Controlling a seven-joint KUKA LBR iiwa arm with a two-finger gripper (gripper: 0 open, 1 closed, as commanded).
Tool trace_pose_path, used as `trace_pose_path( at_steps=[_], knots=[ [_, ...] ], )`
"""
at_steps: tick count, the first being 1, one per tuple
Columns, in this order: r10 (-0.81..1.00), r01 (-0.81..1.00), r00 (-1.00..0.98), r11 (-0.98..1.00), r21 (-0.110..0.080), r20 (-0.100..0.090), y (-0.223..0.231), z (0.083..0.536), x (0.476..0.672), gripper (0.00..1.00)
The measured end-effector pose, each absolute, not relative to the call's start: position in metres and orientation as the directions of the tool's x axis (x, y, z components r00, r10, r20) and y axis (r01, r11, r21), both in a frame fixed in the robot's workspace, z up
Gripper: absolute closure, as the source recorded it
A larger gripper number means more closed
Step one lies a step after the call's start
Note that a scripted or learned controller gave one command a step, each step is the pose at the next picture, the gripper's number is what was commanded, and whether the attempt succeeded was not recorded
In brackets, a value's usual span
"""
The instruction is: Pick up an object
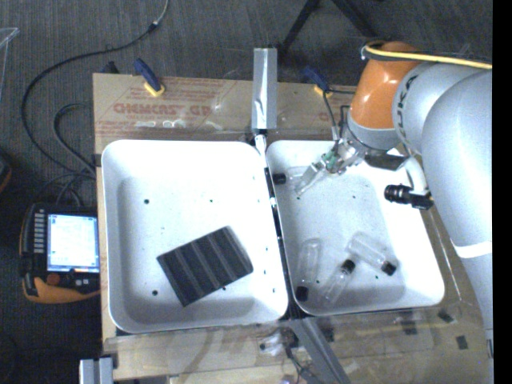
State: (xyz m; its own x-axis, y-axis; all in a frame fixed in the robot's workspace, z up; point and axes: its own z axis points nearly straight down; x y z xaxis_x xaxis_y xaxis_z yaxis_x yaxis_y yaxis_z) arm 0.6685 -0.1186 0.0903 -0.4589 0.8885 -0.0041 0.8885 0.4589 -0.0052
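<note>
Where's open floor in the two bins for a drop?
Left bin: roomy above and left of the black ridged block. Right bin: bare strip mid-floor between the end effector and the clear vials; its front half is crowded.

Faint red lettering on cardboard (160,109), unreadable

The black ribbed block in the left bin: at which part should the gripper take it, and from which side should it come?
Probably from straight above, closing across the narrower width of the black ribbed block. It lies flat and turned at a slant on the floor of the left bin, with bare floor around every edge, so the gripper would need to rotate to match that slant.
</note>
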Motion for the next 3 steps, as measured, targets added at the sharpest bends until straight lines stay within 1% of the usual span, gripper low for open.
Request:
trace_pose_path(
  at_steps=[1,2,3],
  knots=[
    [0.889,0.889,-0.459,0.459,-0.016,-0.007,-0.123,0.098,0.666,1.0],
    [0.888,0.888,-0.46,0.46,-0.007,-0.011,-0.121,0.099,0.668,0.0],
    [0.865,0.865,-0.502,0.502,0.007,-0.009,-0.155,0.091,0.597,0.0]
  ],
)
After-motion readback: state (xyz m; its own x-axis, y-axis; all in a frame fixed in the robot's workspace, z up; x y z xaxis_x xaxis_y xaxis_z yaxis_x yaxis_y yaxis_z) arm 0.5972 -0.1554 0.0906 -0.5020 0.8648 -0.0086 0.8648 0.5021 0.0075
